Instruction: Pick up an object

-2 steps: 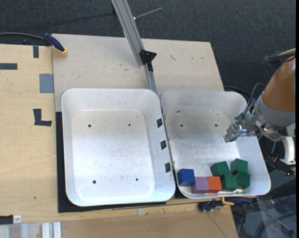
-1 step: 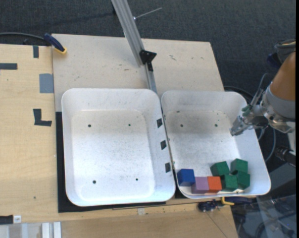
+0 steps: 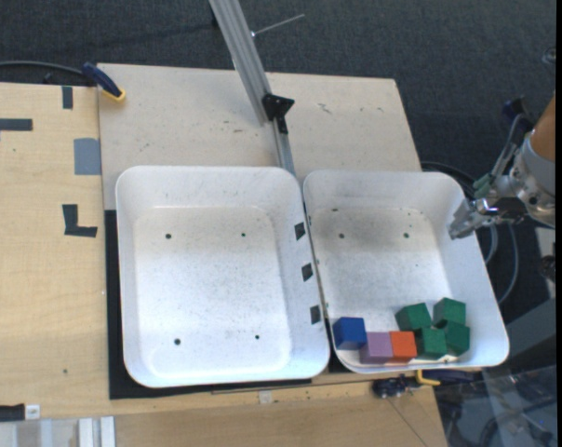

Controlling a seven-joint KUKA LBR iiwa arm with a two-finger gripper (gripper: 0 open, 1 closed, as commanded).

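While the tool (image 3: pixel 469 220) (grip unclear) hovers, four green blocks (image 3: pixel 434 327) lie clustered.

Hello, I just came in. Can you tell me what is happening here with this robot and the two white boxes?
A robot arm reaches in from the right to pick up an object. Its gripper is at the right rim of the right bin, with nothing visibly in it. The small blocks lie together in that bin's near corner: a blue block, a purple block, an orange block and some green blocks. The left bin sits alongside.
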